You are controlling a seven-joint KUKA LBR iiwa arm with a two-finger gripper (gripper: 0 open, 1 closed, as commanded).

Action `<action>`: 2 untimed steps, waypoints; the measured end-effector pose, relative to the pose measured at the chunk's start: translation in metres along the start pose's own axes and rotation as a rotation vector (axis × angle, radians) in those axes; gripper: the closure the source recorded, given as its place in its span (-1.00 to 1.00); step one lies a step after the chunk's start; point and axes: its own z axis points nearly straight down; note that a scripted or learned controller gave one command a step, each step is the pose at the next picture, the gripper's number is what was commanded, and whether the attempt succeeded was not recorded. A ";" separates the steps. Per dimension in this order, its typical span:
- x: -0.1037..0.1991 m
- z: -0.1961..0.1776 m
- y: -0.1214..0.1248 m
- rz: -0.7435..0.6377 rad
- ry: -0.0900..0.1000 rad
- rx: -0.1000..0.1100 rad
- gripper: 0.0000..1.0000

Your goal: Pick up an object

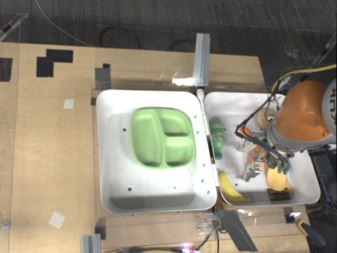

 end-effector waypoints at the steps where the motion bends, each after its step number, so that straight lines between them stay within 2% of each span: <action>1: 0.037 -0.001 0.016 0.051 -0.004 0.001 -1.00; 2: -0.092 0.004 0.037 -0.181 0.005 -0.002 -1.00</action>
